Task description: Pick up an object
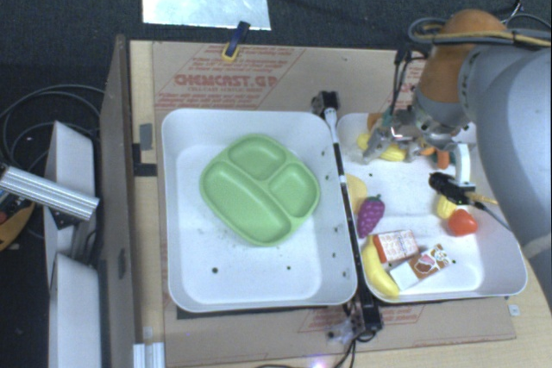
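Note:
My gripper (385,142) hangs low over the back left corner of the right bin (504,271), right above a small yellow toy (394,154). Whether it touches the toy is hidden by the wrist. Further forward in this bin lie purple grapes (371,215), a banana (379,268), a red and white box (395,246), a brown and white carton (429,262), a red fruit (462,223), a yellow fruit (444,206) and an orange piece (442,158). Another yellow piece (355,184) rests against the bin's left wall.
The left bin (183,211) holds a green divided plate (260,188). A black clip (326,103) sits on the divider between the bins. The grey arm (509,116) covers the right bin's far right side. Cables and a metal bracket (47,192) lie left of the bench.

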`<state>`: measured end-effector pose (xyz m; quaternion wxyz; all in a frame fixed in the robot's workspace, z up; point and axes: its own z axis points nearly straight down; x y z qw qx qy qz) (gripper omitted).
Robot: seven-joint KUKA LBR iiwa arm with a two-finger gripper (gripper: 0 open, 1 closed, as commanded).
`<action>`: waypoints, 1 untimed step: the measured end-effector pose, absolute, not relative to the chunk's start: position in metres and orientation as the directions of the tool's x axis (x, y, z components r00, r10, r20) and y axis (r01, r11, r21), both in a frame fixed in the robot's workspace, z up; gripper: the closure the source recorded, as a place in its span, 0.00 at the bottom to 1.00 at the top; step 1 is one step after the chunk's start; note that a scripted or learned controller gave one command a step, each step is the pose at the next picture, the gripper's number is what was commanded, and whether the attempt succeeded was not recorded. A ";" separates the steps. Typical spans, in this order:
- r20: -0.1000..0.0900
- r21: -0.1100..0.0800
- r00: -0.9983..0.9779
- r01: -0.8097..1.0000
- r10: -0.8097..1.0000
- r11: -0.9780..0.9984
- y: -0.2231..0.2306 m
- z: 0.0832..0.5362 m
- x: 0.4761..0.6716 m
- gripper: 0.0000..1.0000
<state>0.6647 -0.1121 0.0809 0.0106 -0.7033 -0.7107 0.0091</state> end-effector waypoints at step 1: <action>0.004 -0.024 -0.005 1.000 1.000 0.005 -0.116 0.083 0.664 0.00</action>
